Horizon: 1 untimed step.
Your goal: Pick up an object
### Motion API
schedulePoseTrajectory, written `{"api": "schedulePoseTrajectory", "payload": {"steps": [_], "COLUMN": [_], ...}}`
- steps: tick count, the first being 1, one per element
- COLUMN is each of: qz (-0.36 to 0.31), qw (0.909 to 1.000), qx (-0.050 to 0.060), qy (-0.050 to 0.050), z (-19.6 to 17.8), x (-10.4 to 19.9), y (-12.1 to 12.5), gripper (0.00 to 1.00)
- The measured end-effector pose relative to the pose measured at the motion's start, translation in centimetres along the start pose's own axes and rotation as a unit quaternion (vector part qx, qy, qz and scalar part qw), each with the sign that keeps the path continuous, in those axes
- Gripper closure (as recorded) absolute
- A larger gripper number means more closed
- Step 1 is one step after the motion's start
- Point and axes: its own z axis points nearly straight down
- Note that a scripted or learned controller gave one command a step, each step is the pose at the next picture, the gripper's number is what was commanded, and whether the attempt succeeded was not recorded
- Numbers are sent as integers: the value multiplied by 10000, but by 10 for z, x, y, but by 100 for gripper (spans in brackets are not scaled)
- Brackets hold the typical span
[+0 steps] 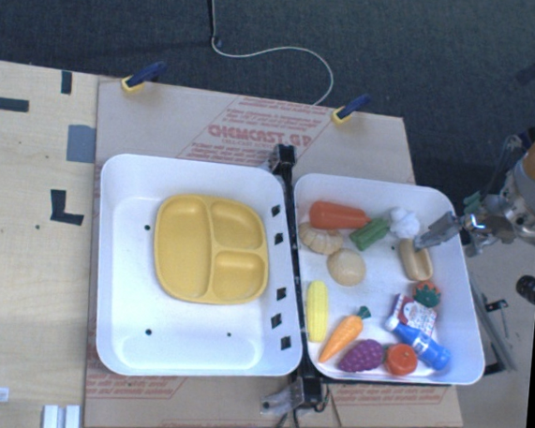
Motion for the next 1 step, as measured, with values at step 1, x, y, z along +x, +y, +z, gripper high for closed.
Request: {"api": "schedulePoseTrajectory", "payload": {"steps": [1], "qz": [-3], "qw": [10000], "qx": [-32], "qy": [-29], "z": [153], "x": [57], "y": [-55], "gripper": [0]}}
